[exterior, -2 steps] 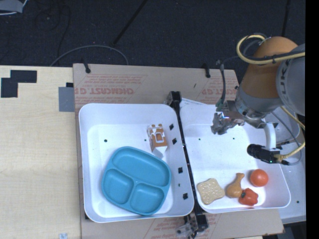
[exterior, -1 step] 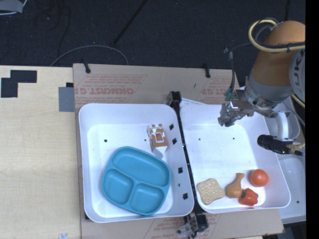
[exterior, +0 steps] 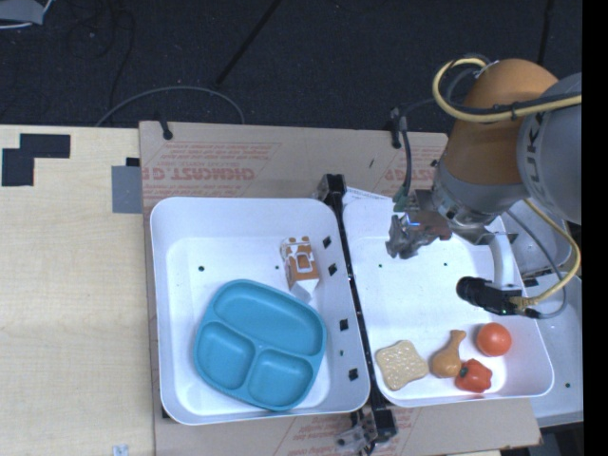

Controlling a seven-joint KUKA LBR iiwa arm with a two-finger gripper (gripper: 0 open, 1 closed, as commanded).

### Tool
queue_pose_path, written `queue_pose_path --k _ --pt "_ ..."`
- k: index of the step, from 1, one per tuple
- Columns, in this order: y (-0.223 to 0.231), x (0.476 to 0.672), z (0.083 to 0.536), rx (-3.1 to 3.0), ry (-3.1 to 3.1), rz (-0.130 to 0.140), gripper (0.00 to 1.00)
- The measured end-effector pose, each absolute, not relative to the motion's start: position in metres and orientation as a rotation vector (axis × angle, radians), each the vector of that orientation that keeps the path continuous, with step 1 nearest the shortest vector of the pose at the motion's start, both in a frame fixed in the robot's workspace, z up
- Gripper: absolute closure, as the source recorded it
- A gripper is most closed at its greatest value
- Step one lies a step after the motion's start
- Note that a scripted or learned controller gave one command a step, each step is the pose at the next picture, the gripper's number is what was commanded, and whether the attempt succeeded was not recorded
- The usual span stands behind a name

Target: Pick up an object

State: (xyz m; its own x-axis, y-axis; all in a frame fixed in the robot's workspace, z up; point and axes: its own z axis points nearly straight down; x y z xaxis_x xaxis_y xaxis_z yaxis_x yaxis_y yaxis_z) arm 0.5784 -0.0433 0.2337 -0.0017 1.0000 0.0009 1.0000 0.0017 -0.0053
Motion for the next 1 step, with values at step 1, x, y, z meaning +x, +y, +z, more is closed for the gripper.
queue_pose_path --k 1 --pt "0.0134 0.5581 0.2366 -2.216 -2.221 0.004 1.00"
